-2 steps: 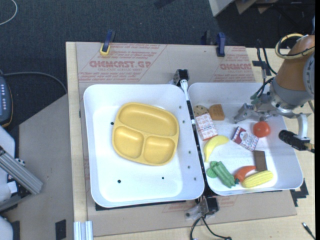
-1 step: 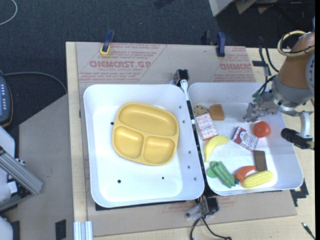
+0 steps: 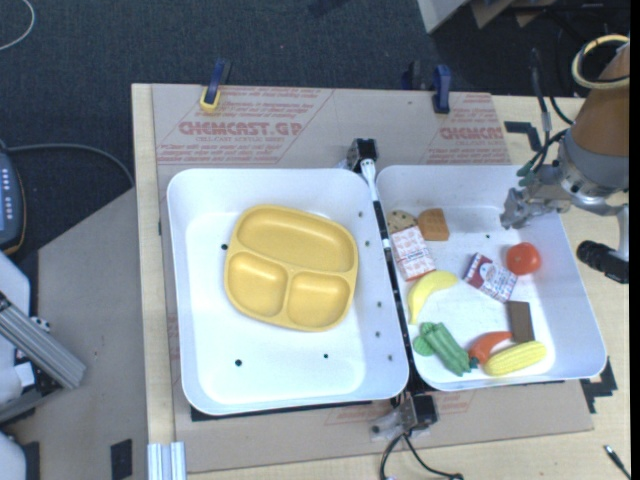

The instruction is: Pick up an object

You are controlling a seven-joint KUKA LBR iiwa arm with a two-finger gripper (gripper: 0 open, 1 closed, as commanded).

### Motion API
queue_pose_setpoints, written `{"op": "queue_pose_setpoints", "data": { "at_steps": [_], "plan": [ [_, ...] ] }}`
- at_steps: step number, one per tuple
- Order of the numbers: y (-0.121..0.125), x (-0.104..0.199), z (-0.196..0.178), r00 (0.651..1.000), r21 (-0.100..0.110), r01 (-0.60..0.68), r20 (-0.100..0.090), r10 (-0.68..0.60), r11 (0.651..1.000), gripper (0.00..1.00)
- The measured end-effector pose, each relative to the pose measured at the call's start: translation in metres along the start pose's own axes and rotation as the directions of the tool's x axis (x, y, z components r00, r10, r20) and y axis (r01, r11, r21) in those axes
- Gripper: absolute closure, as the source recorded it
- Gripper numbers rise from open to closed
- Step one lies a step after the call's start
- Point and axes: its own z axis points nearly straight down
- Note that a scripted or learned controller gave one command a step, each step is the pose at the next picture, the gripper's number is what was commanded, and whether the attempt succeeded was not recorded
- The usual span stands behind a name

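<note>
Where the end effector (image 3: 519, 211) hovers (grip state unclear), a round glossy red tomato (image 3: 523, 258) just beside.

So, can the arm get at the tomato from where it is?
Probably yes. The tomato lies apart from the other items in the right bin, just below the end effector, with nothing over it.

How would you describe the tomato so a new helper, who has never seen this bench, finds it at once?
Look in the right bin, the one full of toy food. Near its right wall, just below the gripper, lies the tomato, beside a red-and-white packet. It is the one round, plain red thing there.
</note>
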Motion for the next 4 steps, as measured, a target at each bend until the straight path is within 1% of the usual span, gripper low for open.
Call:
{"op": "queue_pose_setpoints", "data": {
  "at_steps": [1, 2, 3, 4],
  "plan": [
    [0.001, -0.009, -0.057, 1.000, -0.004, -0.001, 0.002, 0.001, 1.000, 1.00],
    [0.002, -0.010, -0.081, 1.000, -0.001, -0.001, 0.001, 0.001, 1.000, 1.00],
    [-0.007, 0.038, -0.085, 1.000, 0.007, 0.002, -0.004, -0.002, 1.000, 1.00],
    [-0.026, 0.090, -0.072, 1.000, 0.010, 0.003, -0.005, -0.003, 1.000, 1.00]
  ]
}}
